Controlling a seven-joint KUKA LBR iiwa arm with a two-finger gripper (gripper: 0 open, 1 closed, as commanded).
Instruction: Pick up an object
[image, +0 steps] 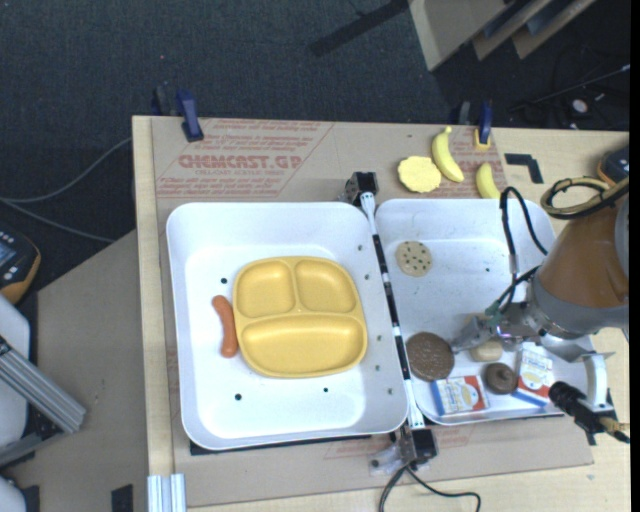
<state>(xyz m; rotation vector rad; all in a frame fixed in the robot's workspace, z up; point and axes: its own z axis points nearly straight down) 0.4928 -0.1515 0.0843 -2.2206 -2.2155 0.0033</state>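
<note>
The tool (487, 335) is low in the right bin (455, 232), near its front. I cannot tell how it is set. A small tan lump (487, 351) sits right under it. Close by are a brown donut (500, 378), a dark round patty (430, 356) and a flat packet (461, 396). A cookie (413, 258) lies farther back. The left bin (200, 240) has a yellow tray (299, 316) with a hot dog (226, 325) beside it. Two bananas (448, 155) lie on the counter (250, 160) behind.
</note>
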